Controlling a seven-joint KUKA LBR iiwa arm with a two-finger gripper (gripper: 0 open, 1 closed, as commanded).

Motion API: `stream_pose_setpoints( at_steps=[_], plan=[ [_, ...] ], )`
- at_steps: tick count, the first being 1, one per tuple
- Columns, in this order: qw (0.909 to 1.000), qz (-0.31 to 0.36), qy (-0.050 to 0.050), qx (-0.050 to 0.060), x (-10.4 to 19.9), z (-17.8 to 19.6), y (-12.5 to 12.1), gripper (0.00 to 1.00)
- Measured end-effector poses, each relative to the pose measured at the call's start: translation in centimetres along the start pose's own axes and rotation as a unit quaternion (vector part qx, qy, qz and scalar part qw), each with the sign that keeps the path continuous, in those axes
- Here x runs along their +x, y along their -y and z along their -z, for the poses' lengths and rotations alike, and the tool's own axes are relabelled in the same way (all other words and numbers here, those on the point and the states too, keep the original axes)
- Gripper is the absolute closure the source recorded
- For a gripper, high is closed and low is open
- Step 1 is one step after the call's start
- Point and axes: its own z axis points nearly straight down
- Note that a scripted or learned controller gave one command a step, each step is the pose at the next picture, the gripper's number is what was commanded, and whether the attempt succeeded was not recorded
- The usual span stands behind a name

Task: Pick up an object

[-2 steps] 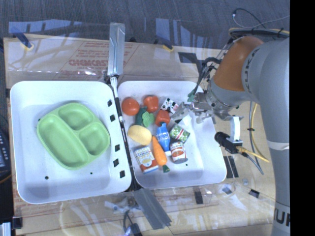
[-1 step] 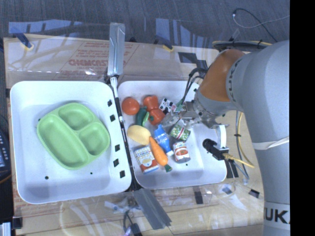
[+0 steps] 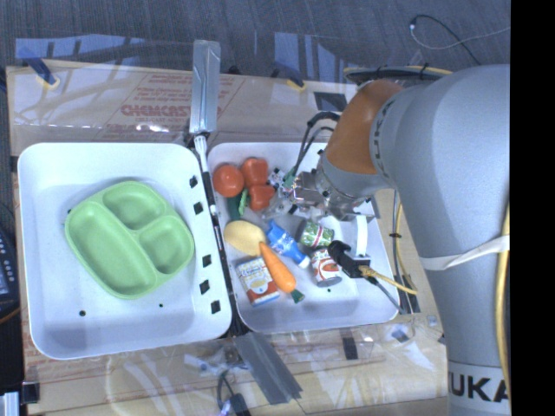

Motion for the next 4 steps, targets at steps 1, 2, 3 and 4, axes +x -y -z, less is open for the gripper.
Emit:
stream_pose_setpoints(
  at_steps=[1,2,3,4],
  plan=[
    [0.9983,0.058,-0.001,-0.001,2.7,0.0,12.3,0.00],
    [0.9913,0.132,0.000,-0.003,-0.8,7.6,7.4,0.00],
    [0.9858,0.168,0.000,-0.003,-4.4,0.1,7.9,0.00],
    [0.9855,0.170,0.000,-0.003,-4.3,1.0,7.9,1.00]
  ],
)
